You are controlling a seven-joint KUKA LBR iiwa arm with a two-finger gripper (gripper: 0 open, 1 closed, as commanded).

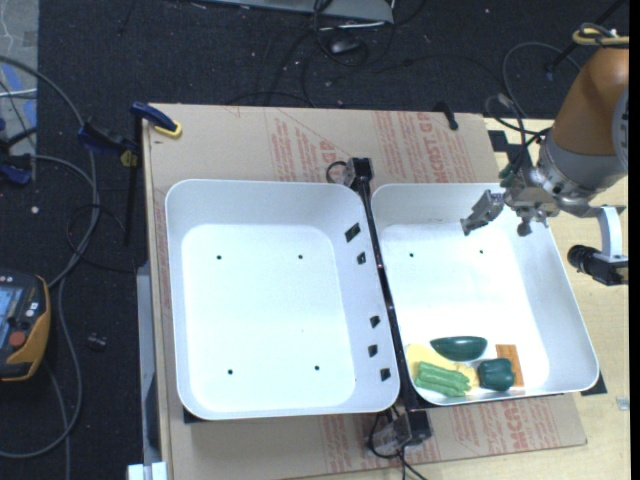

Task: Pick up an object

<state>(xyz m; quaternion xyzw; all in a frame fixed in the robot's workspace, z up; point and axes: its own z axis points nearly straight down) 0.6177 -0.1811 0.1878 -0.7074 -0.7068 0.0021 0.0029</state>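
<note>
Gripper (503, 215) hovered open and empty over the right bin's (560, 288) far edge, approach step; next move needed descent toward the green objects (460, 363) clustered at the near edge.

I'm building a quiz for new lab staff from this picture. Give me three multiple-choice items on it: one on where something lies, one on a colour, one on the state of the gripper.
1. Where in the right bin do the objects lie?
A. Far corner by the arm
B. Near edge, at the bottom of the view
C. Spread over the whole floor

2. What colour is the bumpy long object?
A. Green
B. Red
C. Blue

3. What is the gripper doing?
A. Gripping the dark green bowl-shaped piece
B. Resting on the left bin
C. Hanging over the far end of the right bin, holding nothing

Answers: B, since the objects are clustered along the near edge; A, since it is bright green; C, since the fingers are apart with nothing between them, far from the objects.
</note>
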